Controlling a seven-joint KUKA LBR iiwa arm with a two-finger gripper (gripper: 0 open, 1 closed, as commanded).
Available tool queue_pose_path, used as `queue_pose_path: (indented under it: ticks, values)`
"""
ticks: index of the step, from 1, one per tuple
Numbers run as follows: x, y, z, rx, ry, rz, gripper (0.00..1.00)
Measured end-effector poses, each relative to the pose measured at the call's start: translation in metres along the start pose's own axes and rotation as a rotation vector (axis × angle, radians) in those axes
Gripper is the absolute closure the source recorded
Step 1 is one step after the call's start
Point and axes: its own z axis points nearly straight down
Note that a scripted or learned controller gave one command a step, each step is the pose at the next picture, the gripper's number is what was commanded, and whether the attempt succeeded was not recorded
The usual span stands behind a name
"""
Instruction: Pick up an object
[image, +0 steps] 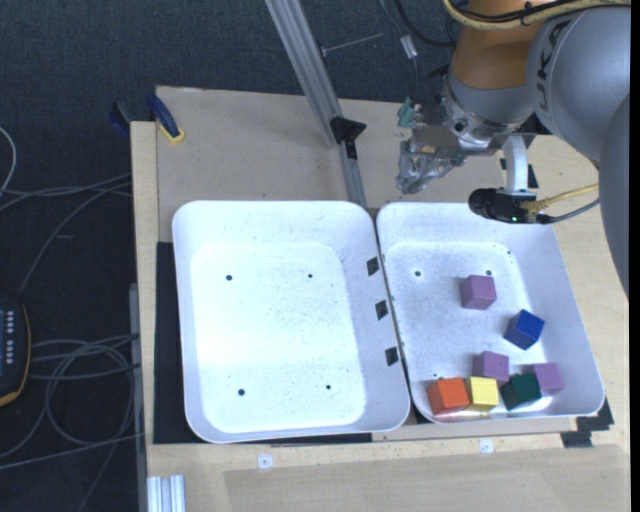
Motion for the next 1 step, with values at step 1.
queue_pose_path:
  ticks: [1]
  values:
    - [0.0489, -0.0014, 0.008, 0.006, 0.0, 0.001, 1.0]
